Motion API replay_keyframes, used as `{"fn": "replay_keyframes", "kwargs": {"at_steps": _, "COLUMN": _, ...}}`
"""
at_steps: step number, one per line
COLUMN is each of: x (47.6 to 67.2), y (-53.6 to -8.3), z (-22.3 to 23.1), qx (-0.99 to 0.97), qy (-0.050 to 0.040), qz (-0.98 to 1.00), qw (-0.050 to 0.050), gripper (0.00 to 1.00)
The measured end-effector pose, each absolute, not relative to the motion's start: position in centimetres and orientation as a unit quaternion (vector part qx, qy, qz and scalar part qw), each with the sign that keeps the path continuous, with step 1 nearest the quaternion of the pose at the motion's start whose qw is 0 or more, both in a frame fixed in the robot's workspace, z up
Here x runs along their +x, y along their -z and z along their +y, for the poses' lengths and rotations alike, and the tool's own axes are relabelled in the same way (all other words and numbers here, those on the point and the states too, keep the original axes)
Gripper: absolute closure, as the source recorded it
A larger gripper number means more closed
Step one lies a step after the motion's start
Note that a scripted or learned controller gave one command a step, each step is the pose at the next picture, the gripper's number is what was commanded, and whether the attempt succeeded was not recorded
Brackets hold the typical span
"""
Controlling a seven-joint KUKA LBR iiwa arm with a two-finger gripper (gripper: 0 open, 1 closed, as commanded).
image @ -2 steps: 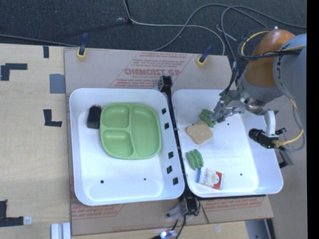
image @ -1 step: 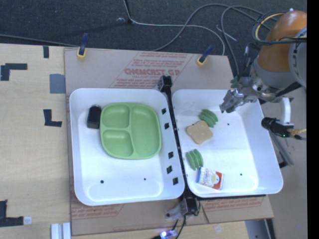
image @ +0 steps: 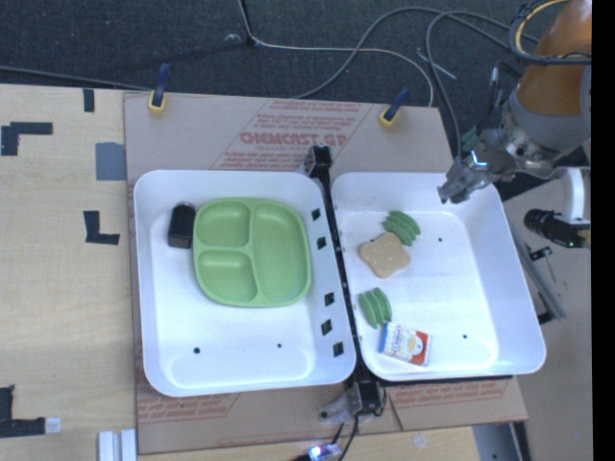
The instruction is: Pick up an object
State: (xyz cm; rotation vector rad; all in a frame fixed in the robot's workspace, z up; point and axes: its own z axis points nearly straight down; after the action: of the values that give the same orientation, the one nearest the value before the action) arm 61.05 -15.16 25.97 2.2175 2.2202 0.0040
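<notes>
At the far left of the left bin we see a small black block touching the edge of a green divided plate, which fills most of that bin. Across the divider, the right bin holds the likelier picks: a green leafy piece near the divider, a tan bread-shaped piece just above it, a second green leafy piece touching the bread's upper right corner, and a small white carton with red print near the front wall. Furthest right, our tool hangs over the right bin's back rim, carrying nothing; it is too small and dark for us to tell whether it is apart or together.

We judge the pick not yet begun. To do it well, we should choose a piece standing clear of its neighbours; the carton or the lower leafy piece looks safest, since the bread and upper leaf touch. We should centre above the chosen piece, straddle its narrow side, and descend straight, keeping clear of the bin wall.
</notes>
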Motion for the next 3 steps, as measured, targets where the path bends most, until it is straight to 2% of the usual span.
{"fn": "replay_keyframes", "kwargs": {"at_steps": 1, "x": 60.1, "y": -24.6, "z": -10.3, "qx": 0.706, "qy": 0.0007, "qz": 0.709, "qw": -0.001, "gripper": 1.0}}
{"fn": "replay_keyframes", "kwargs": {"at_steps": 3, "x": 60.1, "y": -25.3, "z": -0.4, "qx": 0.705, "qy": 0.0, "qz": 0.709, "qw": -0.001, "gripper": 1.0}}
